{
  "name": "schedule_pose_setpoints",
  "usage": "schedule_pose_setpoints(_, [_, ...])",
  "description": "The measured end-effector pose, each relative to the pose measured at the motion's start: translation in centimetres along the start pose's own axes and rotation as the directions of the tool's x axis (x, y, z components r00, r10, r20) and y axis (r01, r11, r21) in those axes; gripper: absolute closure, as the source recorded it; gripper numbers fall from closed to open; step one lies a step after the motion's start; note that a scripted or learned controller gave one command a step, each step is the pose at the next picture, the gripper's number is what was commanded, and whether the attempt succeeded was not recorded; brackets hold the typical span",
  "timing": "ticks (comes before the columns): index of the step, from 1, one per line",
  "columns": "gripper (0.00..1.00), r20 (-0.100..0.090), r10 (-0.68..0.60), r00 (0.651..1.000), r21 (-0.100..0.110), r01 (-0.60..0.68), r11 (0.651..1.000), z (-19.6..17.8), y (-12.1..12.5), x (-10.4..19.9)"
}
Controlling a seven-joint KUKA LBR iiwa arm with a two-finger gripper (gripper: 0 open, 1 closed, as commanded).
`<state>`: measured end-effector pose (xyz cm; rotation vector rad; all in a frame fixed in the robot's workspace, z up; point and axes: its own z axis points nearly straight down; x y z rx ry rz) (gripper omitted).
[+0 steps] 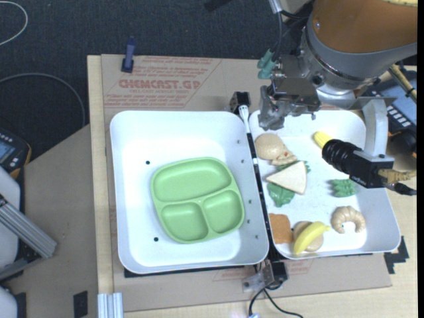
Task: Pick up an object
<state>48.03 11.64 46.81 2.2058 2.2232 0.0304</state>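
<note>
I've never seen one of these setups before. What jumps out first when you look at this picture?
Probably the big grey and orange robot arm at the top right, its pincer hanging over the far end of the right bin. Next, the green divided tray lying alone in the left bin. The right bin holds a jumble of toy food, including a sandwich wedge, a banana and a croissant.

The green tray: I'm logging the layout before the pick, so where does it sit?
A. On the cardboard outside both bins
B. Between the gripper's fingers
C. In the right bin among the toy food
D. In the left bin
D. The green tray lies flat in the left bin; the toy food is in the right bin.
</note>
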Motion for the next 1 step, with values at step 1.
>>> schedule_pose_setpoints(1, [1.0, 0.01, 0.005, 1.0, 0.035, -0.006, 0.999, 15.03, -0.57, 3.29])
